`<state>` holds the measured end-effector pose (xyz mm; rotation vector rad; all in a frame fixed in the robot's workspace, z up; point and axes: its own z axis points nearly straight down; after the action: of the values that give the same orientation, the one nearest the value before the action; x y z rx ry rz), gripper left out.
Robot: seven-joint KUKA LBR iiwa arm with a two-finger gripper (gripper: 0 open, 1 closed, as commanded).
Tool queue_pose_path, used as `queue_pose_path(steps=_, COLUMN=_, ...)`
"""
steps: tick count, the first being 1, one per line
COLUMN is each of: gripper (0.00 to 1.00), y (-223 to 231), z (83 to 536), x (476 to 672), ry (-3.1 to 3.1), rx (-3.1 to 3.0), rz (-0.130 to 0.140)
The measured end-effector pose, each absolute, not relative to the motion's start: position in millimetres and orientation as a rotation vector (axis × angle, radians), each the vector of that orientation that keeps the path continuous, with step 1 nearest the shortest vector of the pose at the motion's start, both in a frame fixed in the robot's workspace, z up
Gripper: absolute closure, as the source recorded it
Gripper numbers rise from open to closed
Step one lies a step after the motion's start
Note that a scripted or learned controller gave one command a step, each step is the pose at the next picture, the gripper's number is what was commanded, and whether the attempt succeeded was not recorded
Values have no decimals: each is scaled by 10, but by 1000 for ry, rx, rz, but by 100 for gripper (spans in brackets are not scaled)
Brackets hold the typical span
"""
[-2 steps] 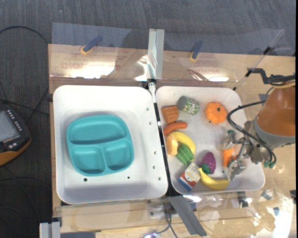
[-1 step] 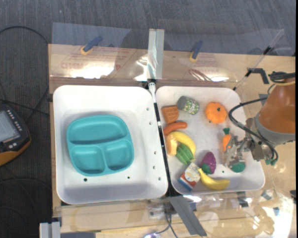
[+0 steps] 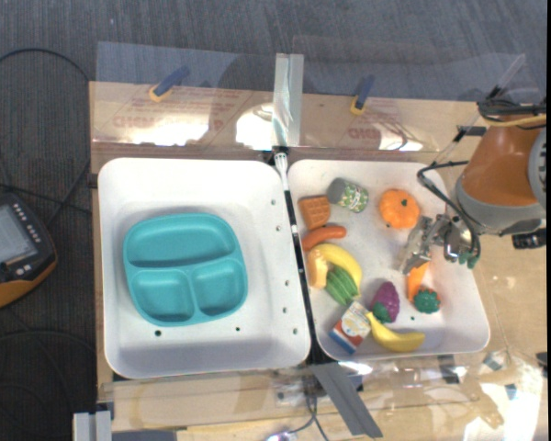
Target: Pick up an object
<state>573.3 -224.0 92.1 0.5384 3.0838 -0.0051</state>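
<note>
stage: reach, nothing lifted | hand (image 3: pixel 421 246): low in right bin (image 3: pixel 468 333) by its right wall, grip state cannot tell | nearest: carrot (image 3: pixel 421 279) just below it, lying on the bin floor; orange pumpkin (image 3: pixel 399 209) near | left: close, lift
</note>
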Motion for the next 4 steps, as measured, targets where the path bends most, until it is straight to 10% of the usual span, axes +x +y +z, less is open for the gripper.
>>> queue_pose_path(steps=1, gripper=100, y=-2175, z=935, x=5117, ry=2962, rx=970, rz=-1)
queue_pose_path(steps=2, gripper=100, y=-1440, z=2032, x=5629, ry=2925, rx=1144, rz=-2)
queue_pose_path(steps=4, gripper=100, y=-1775, z=907, x=6639, ry=2470, rx=1926, rz=3)
